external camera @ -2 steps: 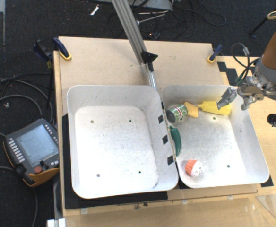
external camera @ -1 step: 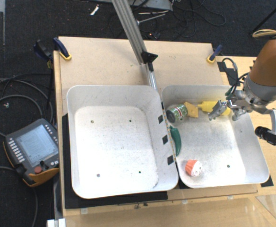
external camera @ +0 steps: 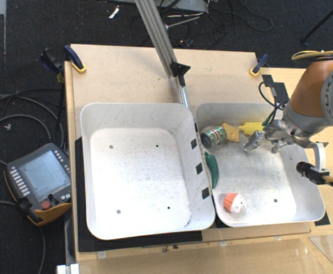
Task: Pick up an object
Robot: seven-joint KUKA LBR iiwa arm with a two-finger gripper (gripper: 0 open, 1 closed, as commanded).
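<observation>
My gripper [external camera: 264,144] hangs over the back of the right bin [external camera: 303,207], its two fingers spread apart with only bin floor showing between them. Just left of it lie a yellow object [external camera: 250,128], a smaller yellow piece [external camera: 231,132] and a green can [external camera: 214,136] on its side. A green curved object [external camera: 212,169] rests along the bin's left wall. Near the front sits an orange and white object [external camera: 232,202]. None of these is touched by the fingers.
The left bin [external camera: 98,119] adjoins the right one. A slanted metal pole [external camera: 158,33] crosses above the back of the bench. Clamps [external camera: 75,60] sit at the bench's rear corners. A teach pendant [external camera: 38,178] lies on the floor at left.
</observation>
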